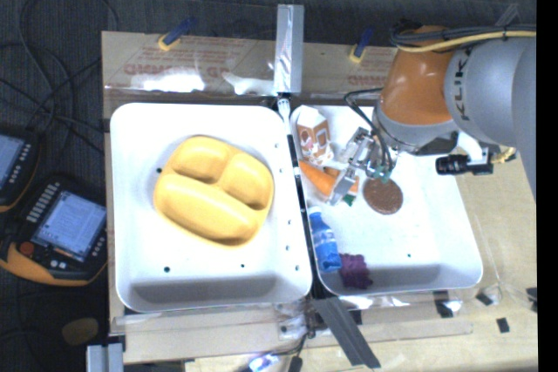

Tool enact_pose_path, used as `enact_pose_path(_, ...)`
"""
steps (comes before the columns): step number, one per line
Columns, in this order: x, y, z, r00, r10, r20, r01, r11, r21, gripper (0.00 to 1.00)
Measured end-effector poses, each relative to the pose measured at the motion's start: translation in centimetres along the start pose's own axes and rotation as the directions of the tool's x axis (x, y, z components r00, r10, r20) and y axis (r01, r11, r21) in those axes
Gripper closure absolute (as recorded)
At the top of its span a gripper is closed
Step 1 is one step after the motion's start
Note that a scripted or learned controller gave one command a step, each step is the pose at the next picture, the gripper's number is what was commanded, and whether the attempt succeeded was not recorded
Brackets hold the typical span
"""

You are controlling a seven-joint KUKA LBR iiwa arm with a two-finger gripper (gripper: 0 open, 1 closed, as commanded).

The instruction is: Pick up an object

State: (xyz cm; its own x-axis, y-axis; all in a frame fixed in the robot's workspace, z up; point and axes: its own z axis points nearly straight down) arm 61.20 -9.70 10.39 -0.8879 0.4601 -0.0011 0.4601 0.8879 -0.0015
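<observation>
A: Where is the arm [453, 96] at this moment?

B: It reaches in from the right side, over the right bin [436, 274]. The orange band sits above the wrist, and the hand [362, 159] is low in the upper left part of that bin.

A: Is the hand grasping something?

B: One cannot tell. The metal parts of the hand are mixed with the things under it, so it is not clear if it is released or clenched.

A: Which things lie near it?

B: Just left of the hand stands a small carton [312, 139] with orange and white print. Under it lies an orange piece [318, 179], close to the wall between the bins. A small green thing [348, 199] is at the lower edge of the hand. A brown round disc [383, 196] lies just beside the hand, on its lower right.

A: And lower in that bin?

B: A blue bottle-like object [323, 241] lies along the left wall, and a purple object [354, 270] is near its lower end, touching or almost touching it.

A: What is in the left bin [139, 274]?

B: A large yellow object [214, 187], soft looking like a cushion or a bun, lies in the middle. It is well apart from the hand.

A: And around the desk [209, 57]?

B: Two clips, blue and yellow, sit on the far edge. A controller pendant [57, 231] with a screen lies on the floor at the left, with black cables.
</observation>
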Motion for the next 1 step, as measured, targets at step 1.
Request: enact_pose_path(1, -0.05, 0.22, -1.01, 1.000, 0.000, 0.002, 0.000, 1.000, -0.007, 1.00)
